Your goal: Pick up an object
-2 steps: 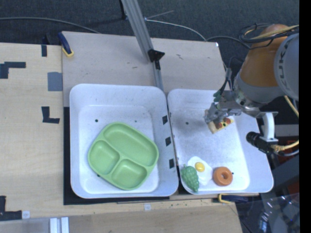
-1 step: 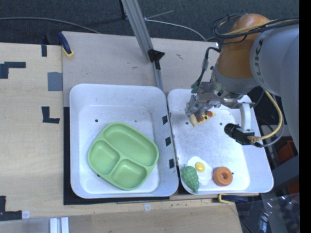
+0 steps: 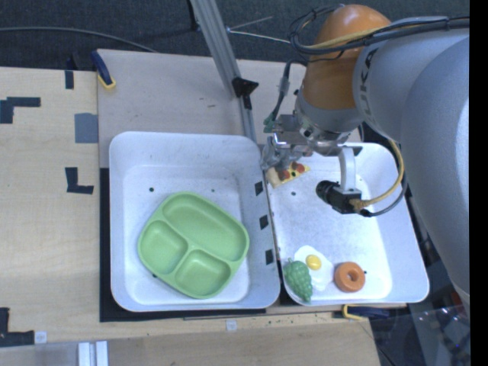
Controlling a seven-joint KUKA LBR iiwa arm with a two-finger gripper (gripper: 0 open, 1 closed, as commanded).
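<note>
The grey arm's gripper [image 3: 280, 161] hung at the right white bin's [image 3: 396, 284] top left edge, just above a small yellow and red toy [image 3: 288, 174]. I cannot tell its grip. The bin's middle had open room.

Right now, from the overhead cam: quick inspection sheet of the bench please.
Surface: wooden bench bearing two white bins, left bin and right bin.
Job's things: in the right bin, a fried egg toy, a green leafy toy, a donut toy and a small yellow-red toy by the gripper.
Clutter: green divided plate in the left bin.
Gripper: gripper low at the right bin's far left corner.
Cables: yellow-black cable looping off the wrist.
Surroundings: dark tape marks; slanted metal bar.
</note>
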